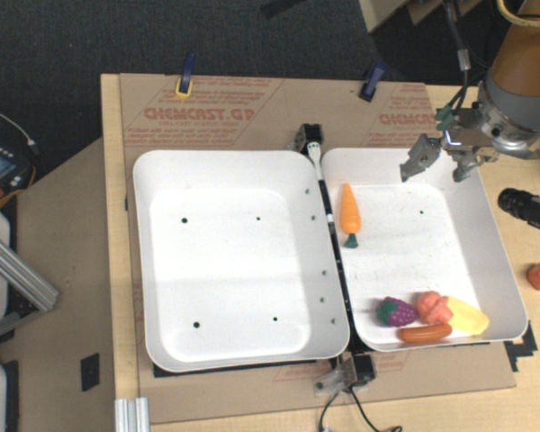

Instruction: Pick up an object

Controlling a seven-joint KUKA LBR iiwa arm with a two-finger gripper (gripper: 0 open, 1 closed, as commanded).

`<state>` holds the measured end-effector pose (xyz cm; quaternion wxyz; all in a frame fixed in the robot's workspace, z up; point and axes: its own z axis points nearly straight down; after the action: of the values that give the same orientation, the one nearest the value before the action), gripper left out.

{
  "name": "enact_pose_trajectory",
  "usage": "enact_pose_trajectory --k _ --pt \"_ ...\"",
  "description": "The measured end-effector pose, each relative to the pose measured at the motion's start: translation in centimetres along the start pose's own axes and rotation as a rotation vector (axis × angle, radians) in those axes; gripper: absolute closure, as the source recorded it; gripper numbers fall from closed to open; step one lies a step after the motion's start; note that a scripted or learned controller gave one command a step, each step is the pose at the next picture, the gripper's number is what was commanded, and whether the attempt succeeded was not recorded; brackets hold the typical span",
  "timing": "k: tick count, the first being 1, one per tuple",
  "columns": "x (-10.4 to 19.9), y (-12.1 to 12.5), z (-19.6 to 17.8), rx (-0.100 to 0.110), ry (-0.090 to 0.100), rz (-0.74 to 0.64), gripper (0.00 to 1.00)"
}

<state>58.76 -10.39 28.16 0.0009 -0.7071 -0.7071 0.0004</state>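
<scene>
Nearest the camera, a black clamp (pixel 353 370) with trailing cable sits at the bench's front edge, between the two bins. Brown cardboard (pixel 252 102) printed with red lettering covers the bench; dark carpet (pixel 117 16) lies beyond it. Blue clips (pixel 185 77) pin the cardboard's far edge.

Over the right bin's (pixel 486 241) far edge hangs the gripper (pixel 443 162), its two fingers spread apart with nothing between them.

An orange toy carrot (pixel 349 208) lies at about eight o'clock from the gripper, well apart. Purple grapes (pixel 397 312), a sausage (pixel 424 333) and other toy foods cluster at six o'clock, in the bin's near corner.
</scene>
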Motion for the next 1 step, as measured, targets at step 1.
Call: enact_pose_trajectory --k 1 --pt "8.46 -1.69 6.31 0.007 0.003 -0.007 0.00"
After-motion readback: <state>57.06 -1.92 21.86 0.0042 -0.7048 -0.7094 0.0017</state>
